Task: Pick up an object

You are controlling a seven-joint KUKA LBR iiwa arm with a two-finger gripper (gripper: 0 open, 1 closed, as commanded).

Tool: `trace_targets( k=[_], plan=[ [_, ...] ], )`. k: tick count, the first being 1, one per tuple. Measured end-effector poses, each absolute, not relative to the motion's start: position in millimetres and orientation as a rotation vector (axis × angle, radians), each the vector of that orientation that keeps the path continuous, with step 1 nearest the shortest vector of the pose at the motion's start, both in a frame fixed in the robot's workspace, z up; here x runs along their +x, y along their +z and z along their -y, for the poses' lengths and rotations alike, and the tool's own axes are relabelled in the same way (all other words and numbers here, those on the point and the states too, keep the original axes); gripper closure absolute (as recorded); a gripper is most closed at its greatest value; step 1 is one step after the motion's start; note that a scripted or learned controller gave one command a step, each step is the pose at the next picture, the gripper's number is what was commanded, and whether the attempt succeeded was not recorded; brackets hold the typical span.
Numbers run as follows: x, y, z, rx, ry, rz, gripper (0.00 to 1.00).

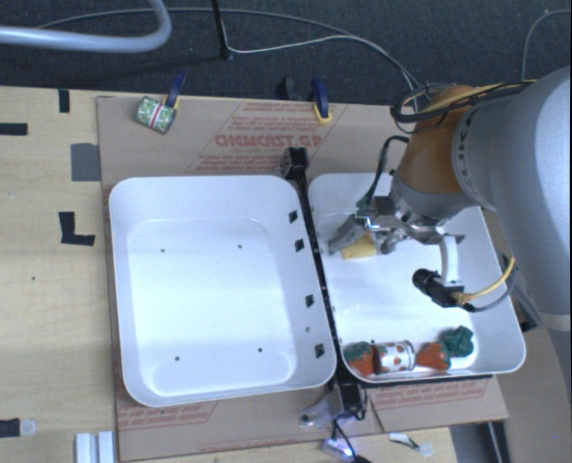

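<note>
Two-finger metal gripper (361, 236) low in right shallow white bin (503, 345), fingers spread apart, straddling pale yellow wedge-shaped block (360, 250); contact unclear, not lifted.

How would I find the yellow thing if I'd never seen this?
Look at the right bin, the one the arm reaches into. Near its upper left, right by the claw, lies the yellow thing. It sits alone and pale, while the toys crowd the bin's bottom edge.
</note>
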State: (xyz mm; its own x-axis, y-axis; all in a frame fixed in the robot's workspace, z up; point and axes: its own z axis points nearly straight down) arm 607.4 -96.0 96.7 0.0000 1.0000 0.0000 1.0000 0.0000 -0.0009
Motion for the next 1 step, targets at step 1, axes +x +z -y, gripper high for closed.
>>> trace_targets(
  k=[1],
  plan=[
    [605.5, 156.6, 97.6, -2.224, -0.004, 2.224, 0.0]
  ],
)
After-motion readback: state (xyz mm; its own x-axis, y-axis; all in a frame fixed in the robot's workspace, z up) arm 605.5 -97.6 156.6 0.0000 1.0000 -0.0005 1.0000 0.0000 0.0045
